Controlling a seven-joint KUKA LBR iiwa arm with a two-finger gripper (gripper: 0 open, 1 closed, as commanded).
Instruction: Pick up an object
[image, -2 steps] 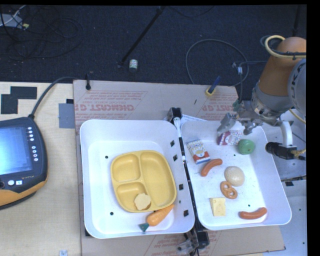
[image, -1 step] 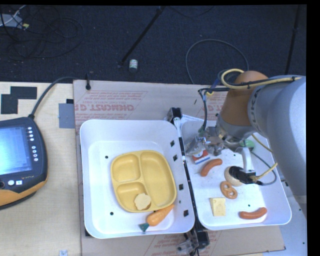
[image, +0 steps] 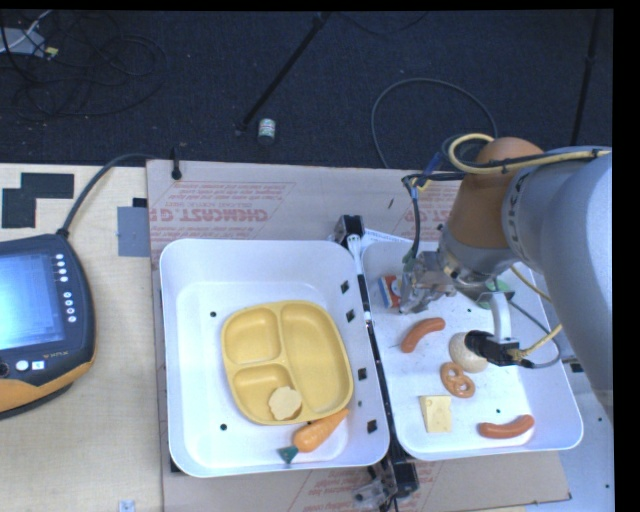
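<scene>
Gripper low over right white bin, finger state unclear. Nearest target: orange-red sausage just below gripper, long axis slanting up to right.

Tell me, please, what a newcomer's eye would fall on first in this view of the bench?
Probably the yellow three-compartment plastic tray in the left white bin, with a pale round biscuit in its near compartment and an orange toy carrot beside it. Next, the grey arm's gripper low over the right white bin, above an orange-red toy sausage.
</scene>
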